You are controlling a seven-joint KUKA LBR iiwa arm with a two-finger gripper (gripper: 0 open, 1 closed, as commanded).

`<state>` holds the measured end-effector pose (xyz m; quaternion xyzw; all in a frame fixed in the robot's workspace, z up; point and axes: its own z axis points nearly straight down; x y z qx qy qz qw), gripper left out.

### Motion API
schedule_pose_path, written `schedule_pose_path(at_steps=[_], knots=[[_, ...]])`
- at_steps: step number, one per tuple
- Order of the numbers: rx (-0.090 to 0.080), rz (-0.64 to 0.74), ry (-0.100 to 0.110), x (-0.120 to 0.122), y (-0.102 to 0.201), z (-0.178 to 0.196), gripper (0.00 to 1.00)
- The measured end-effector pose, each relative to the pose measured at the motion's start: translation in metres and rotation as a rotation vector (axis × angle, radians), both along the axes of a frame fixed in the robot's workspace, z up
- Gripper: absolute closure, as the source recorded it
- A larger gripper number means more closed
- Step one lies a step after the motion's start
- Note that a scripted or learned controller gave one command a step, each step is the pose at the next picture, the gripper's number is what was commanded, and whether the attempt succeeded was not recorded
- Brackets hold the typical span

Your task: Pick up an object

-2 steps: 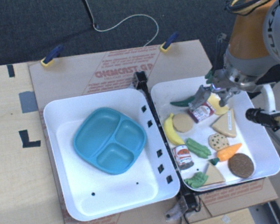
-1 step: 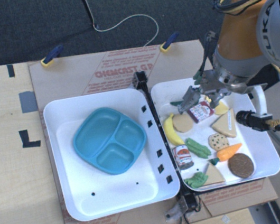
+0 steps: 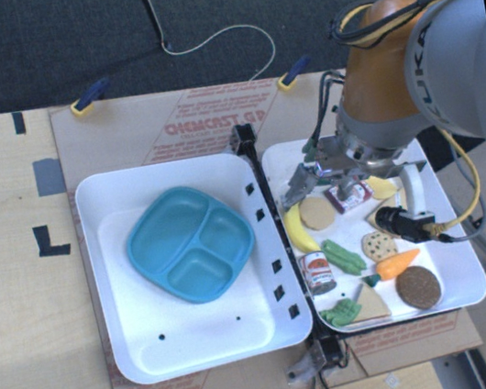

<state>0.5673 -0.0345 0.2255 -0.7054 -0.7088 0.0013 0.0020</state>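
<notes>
The arm comes in from the right and hangs its claw (image 3: 313, 177) low over the upper left of the right-hand bin (image 3: 469, 289), where all the small food toys are crowded together. That is presumably why it is there: the pick has to come from this pile, since the other bin (image 3: 126, 349), well off to the claw's left, holds just a blue divided plate (image 3: 191, 243), too broad and flat for an easy pinch.

Directly below the claw lies a round tan biscuit (image 3: 317, 214), touching the yellow banana (image 3: 299, 229) that curves along the bin's left wall. Just right of the claw is a small packet with a dark red label (image 3: 351, 197). Further below sit a small can (image 3: 318, 271), a green pod (image 3: 343, 256), a spotted cookie (image 3: 378, 244), a carrot (image 3: 395, 265), a brown disc (image 3: 418, 286), and a green leafy piece on a sandwich wedge (image 3: 356, 309).

From where I stand, the metal fingers look spread, with nothing between them, though the glare and clutter around the tips leave me unsure. Nothing is lifted yet. The biscuit or banana seems the likeliest target, being nearest beneath the tips; packed so tight against each other, they may both shift when the claw comes down.
</notes>
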Motion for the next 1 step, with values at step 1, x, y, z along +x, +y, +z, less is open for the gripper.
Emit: schedule_pose_path(at_steps=[1], knots=[[0.000,-0.002,0.003,-0.0436,0.0346,-0.0158,0.00]])
